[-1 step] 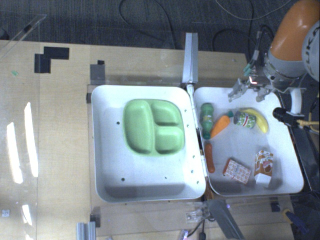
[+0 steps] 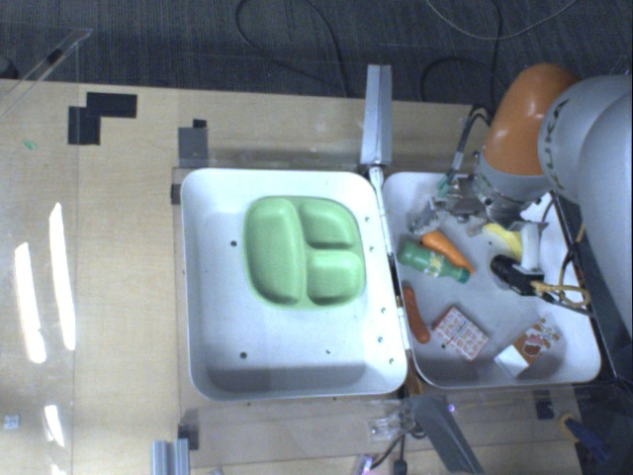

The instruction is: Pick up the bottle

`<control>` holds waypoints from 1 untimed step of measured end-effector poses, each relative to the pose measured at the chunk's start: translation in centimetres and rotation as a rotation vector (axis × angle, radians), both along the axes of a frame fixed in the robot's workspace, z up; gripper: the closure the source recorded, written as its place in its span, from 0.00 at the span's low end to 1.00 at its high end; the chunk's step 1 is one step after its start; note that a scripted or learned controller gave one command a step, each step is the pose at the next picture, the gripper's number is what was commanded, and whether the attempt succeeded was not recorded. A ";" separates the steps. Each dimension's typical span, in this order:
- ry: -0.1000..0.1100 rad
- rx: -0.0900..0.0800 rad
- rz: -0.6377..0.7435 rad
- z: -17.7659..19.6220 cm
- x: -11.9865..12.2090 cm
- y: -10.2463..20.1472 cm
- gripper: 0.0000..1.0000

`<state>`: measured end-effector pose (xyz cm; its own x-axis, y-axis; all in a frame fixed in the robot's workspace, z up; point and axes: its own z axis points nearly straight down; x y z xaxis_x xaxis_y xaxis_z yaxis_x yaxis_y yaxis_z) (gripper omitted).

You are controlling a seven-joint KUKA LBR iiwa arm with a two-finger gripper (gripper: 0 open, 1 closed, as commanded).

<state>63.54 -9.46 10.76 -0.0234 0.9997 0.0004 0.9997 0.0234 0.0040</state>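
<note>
The light, slippery green bottle (image 2: 432, 262) wants a mid-body grasp; whether the gripper (image 2: 447, 204) is clenched, I cannot tell.

Bright, even light from above; white glare streaks lie on my surface (image 2: 40, 295) at left. Soft shadow pools inside the left bin (image 2: 287, 374). Picture slightly soft throughout.

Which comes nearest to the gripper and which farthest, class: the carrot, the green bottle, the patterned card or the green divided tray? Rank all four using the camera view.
Measured from the gripper in the right bin:
1. carrot, just below it.
2. green bottle, slightly farther, beside the carrot.
3. patterned card, lower in the bin.
4. green divided tray, in the left bin.
</note>
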 end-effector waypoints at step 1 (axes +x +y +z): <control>0.003 0.001 -0.245 1.9 -2.4 -1.6 0.00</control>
<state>61.11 -11.05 12.69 0.2195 0.9756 0.0006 0.9756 -0.2195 0.0008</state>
